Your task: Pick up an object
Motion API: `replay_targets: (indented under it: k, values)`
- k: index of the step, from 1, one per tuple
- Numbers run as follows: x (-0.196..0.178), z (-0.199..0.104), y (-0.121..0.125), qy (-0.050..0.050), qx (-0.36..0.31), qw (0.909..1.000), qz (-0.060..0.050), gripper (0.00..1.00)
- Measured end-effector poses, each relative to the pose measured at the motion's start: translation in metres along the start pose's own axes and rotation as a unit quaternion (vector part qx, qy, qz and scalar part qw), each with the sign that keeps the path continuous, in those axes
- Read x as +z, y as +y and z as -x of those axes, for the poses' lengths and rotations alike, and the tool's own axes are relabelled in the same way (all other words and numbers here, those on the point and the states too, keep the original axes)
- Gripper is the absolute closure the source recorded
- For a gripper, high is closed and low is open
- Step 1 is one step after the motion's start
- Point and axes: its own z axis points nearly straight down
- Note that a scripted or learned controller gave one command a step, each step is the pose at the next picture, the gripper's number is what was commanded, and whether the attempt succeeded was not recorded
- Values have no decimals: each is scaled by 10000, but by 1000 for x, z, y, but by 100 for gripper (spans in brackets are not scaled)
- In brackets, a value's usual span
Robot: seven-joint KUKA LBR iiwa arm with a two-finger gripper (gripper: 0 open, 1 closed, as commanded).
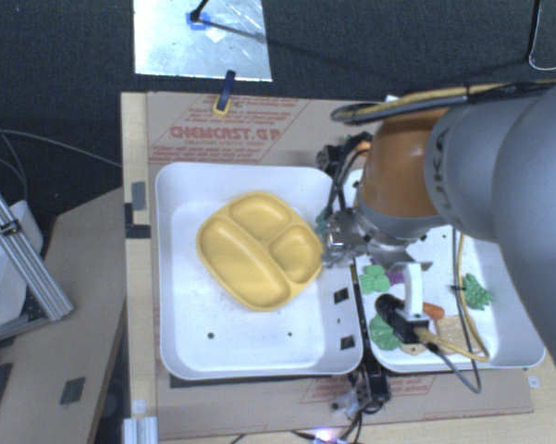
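A yellow plate (259, 248) with three compartments lies in the left bin (185, 340), towards its right side. The arm's orange band and grey wrist hang over the right bin (518, 345). My gripper (384, 255) points down over that bin's left part, just above a green leafy piece (375, 278). Also in the right bin are another green piece (476, 292), a small orange piece (433, 311) and a tan flat piece (450, 327). The arm covers the rest of this bin.
The two bins meet at a wall (356, 303) next to the gripper. Cardboard (231, 128) lies under the bins. A foil sheet (202, 26) lies at the back and a metal frame (18, 257) stands at the left.
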Motion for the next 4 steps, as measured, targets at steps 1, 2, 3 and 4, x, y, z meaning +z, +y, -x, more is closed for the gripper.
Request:
replay_targets:
  k: [1, 2, 3, 4]
  values:
    - [-109, -68, -1, 28, -33, 10000, 45, 100]
    - [-163, -33, -18, 2, 33, 10000, 15, 100]
    - [-140, -70, 39, 1, -7, 10000, -2, 100]
    - [-153, -68, 38, -2, -28, 10000, 9, 100]
